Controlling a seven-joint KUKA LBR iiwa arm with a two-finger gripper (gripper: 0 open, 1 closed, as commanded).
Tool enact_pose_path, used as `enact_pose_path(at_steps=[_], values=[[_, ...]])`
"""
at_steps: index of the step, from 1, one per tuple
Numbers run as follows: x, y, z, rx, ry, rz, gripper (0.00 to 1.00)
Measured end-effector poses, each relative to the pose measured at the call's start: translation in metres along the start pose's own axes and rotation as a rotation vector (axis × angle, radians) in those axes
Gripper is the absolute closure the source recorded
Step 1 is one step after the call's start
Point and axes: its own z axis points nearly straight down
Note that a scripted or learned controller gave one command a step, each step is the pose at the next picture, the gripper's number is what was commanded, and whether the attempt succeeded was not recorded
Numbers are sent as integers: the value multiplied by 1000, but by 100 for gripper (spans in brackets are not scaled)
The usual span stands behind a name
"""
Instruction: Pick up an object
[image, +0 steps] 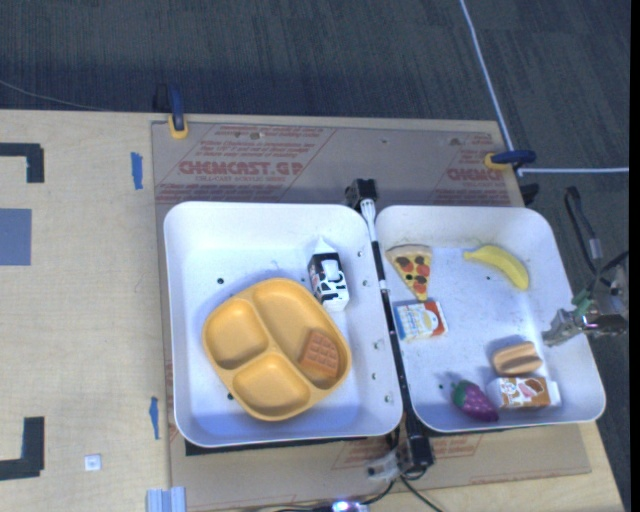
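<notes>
On the left we see a white bin (190, 300) that holds a yellow divided tray (270, 350), with a waffle (321, 355) lying in the tray's right compartment. Just beyond the tray's upper right edge stands a small black-and-white carton (328, 278), close to the bin's right wall.

Moving right across the seam between the two bins, we come to the second white bin (560, 250). Near its left wall lies a pizza slice (411, 268), and just below that a small blue-and-white packet (419, 320). Further right, toward the back, lies a banana (499, 264). Toward the front we find a bunch of purple grapes (474, 399), and just beside it an orange-and-white carton (524, 393), with a hot dog bun (516, 357) just above that carton.

At the far right, the gripper (572, 322) reaches in over the bin's right rim, near the bun but apart from it. We cannot tell how its pincer stands, and we see nothing in it.
</notes>
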Motion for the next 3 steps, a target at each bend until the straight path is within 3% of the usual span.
enact_pose_path(at_steps=[1,2,3], values=[[-3,1,-16,-4,-3,0,100],[82,1,19,-1,1,-2,100],[159,1,-15,-4,-1,-3,100]])
